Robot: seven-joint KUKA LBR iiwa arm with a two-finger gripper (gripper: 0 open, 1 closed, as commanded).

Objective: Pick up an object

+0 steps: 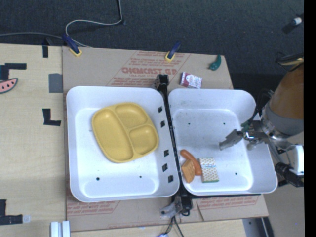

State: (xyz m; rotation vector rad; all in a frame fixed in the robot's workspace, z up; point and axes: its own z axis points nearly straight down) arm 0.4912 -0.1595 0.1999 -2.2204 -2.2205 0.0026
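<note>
Two orange toy food pieces lie near the front left corner of the right bin. A small box with a green and white pattern rests against their right side. My gripper hangs over the right half of that bin, above and to the right of the box and apart from it. It points left toward the bin's middle, and nothing hangs from it. A yellow divided plate lies in the left bin.
A black divider with clips runs between the bins. A small red and white packet and a green piece lie on the cardboard behind the right bin. A cable trails across the dark floor at the back.
</note>
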